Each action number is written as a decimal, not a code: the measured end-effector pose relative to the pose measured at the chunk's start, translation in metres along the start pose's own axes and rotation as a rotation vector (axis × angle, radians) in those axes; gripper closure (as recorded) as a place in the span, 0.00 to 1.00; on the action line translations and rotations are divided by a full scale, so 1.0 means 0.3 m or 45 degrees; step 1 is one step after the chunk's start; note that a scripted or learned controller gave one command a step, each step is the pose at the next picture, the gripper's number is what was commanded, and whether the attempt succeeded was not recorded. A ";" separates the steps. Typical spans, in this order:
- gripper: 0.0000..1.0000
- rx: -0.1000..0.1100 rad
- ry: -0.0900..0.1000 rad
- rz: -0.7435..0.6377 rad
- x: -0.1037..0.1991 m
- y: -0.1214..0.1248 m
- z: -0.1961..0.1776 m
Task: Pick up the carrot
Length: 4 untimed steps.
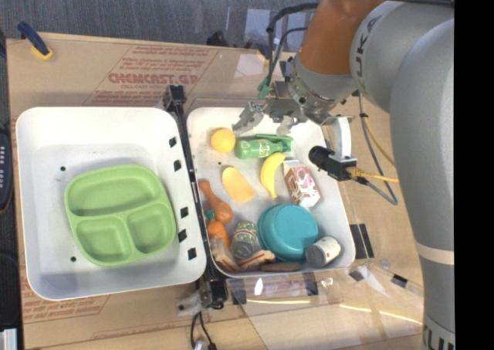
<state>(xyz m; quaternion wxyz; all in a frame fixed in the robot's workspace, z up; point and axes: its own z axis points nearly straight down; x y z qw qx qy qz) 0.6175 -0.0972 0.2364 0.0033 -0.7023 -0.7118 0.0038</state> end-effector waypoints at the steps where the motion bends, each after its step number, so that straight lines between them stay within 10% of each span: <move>1: 0.00 -0.015 -0.007 -0.062 0.016 0.100 0.432; 2: 0.00 -0.004 -0.002 0.330 -0.004 0.134 0.480; 3: 1.00 0.031 -0.001 0.318 -0.006 0.121 0.448; 4: 0.00 0.020 -0.001 0.315 -0.003 0.128 0.445</move>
